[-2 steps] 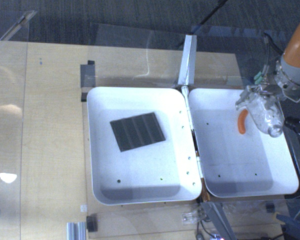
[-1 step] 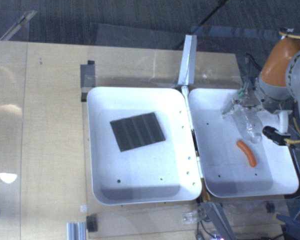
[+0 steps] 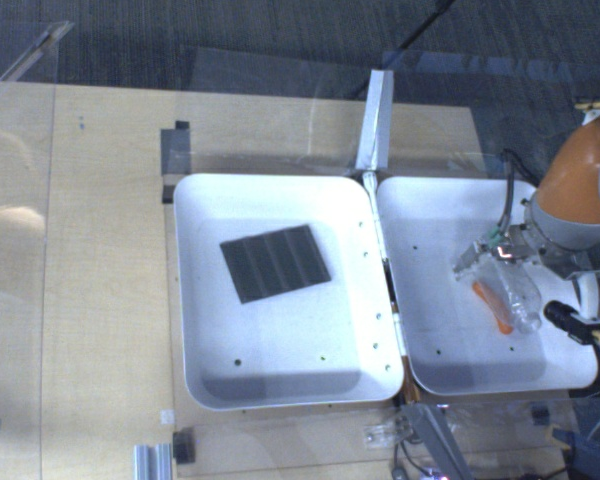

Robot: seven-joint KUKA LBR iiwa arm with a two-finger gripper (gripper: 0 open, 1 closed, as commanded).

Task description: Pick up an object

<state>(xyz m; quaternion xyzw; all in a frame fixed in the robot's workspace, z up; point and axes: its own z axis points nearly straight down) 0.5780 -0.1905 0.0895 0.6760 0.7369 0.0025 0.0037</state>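
A slim orange object (image 3: 496, 308) lies on the floor of the right bin (image 3: 430, 218), toward its right side. My gripper (image 3: 502, 280) hangs right over it, below the orange band of the arm (image 3: 578, 183) that comes in from the right. The gripper's pale, see-through parts overlap the orange object, and I cannot tell whether it is touching or holding it. A dark grey ribbed rectangular pad (image 3: 276, 262) lies flat in the upper middle of the left bin (image 3: 280, 383), far from the gripper.
The two bins meet at a raised ridge (image 3: 385, 278) between them. A metal bar (image 3: 376, 123) rises from the back of that ridge. Cables and black fittings (image 3: 572, 323) crowd the right bin's right edge. Bare wooden bench (image 3: 80, 268) lies to the left.
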